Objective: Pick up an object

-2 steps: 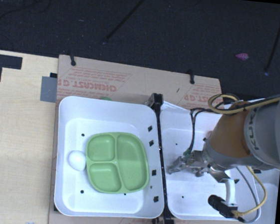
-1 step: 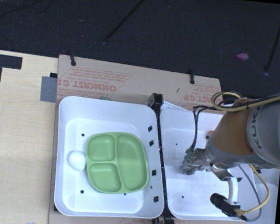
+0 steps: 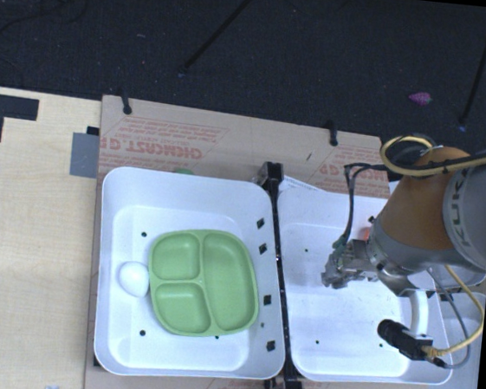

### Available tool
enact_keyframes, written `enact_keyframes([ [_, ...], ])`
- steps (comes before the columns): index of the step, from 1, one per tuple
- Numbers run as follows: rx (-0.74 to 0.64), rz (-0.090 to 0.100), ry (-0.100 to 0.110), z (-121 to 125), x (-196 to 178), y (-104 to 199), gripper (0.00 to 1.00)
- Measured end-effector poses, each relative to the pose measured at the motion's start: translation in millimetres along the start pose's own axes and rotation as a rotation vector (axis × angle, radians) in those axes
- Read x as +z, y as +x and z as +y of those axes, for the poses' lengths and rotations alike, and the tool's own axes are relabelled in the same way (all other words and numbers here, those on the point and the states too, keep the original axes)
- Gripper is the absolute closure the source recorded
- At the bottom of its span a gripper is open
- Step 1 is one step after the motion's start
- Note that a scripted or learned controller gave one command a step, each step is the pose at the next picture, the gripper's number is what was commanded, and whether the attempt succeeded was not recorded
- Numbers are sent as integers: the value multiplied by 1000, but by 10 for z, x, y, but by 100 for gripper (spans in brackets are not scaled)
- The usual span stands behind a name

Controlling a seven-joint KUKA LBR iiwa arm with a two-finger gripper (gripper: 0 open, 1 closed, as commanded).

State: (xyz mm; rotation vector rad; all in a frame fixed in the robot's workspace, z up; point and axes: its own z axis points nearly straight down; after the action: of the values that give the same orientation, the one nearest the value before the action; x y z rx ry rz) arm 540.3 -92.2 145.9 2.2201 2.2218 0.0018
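So in the camera view the desk (image 3: pixel 27 252) has two white bins side by side. The left bin (image 3: pixel 124 206) has a green divided plate (image 3: pixel 204 282) lying flat in the middle, and a small white ball (image 3: pixel 134 279) is tucked right against the plate's left edge, touching it or very nearly. Those two look like the only pickable things around.

The arm (image 3: pixel 433 211) comes in from the right and its hand (image 3: pixel 338 274) hangs low over the right bin (image 3: pixel 339 348), near that bin's left half. That's well apart from the plate and the ball, which sit on the other side of the divider. Can't tell whether the hand is open or closed from this angle; it's just a dark clump under the wrist. Nothing visible in it.

The plate is pale green with three compartments, rounded corners and a smooth plastic look. My guess is the ball would be the easier grab, since the plate lies flat with little to pinch.
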Motion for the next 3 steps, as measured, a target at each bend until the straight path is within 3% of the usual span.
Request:
enact_keyframes([
  [1, 1, -1, -2, 29, -625, -49, 100],
  [2, 0, 0, 1, 32, -960, -60, 100],
  [3, -1, 1, 5, -44, -942, 374, 100],
])
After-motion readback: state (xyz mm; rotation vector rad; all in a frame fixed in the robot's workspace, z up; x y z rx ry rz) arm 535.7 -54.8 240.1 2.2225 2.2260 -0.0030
